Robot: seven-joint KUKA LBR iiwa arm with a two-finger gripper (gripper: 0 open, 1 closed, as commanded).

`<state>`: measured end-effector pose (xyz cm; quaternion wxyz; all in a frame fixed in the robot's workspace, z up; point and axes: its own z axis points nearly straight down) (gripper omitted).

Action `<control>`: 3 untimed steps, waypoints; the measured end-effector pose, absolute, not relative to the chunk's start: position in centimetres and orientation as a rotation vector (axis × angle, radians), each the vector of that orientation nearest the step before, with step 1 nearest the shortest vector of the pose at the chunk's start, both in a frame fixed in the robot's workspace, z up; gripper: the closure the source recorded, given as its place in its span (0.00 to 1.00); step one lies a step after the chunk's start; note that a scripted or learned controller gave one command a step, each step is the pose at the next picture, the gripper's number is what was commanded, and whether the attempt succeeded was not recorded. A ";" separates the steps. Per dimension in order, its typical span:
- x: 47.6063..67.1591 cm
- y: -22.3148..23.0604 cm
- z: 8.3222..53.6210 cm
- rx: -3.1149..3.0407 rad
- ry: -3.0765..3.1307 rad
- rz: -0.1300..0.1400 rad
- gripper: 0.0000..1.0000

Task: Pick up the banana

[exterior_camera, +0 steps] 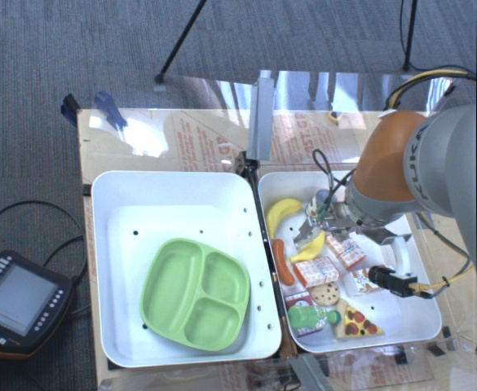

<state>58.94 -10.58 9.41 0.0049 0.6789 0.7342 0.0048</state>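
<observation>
Far to the hand's left, off the worktop (173, 137) on the grey carpet, lies a pendant (14, 300) with a lit screen and a dark cable looping above it. Nearer, still well left of the hand, the left bin (112, 194) holds a green tray (196, 293) with three compartments, lying flat toward the bin's lower middle. Up and to the left of the hand, a blue tool (110, 112) rests on the worktop's back corner beside a bright patch of glare. The right bin (421, 316) starts just left of the hand. Inside it, a banana (282, 213) curves along the bin's upper left, just left of the hand and apart from it. Below that, left of and below the hand, a sausage (281, 261) lies lengthwise near the bin's left wall. The hand (318, 222) hangs low over the bin's middle, its metal fingers pointing down and left onto a second yellow piece (311, 248) that sits just under them; whether the fingers are spread or pinching cannot be told from this angle. Directly below the hand sit a small carton (315, 271), a cookie (328, 294), and a green bottle (307, 318). Below and right of the hand lie another carton (346, 251) and a pizza slice (356, 322). The grey arm (458, 161) with its orange band (389, 165) rises to the hand's right.
</observation>
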 end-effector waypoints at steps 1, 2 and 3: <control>63.9 -13.4 9.3 2.066 2.356 0.010 0.00; 59.9 -17.7 9.0 2.082 2.347 0.004 0.00; 56.4 -8.8 8.8 1.967 2.447 -0.004 0.00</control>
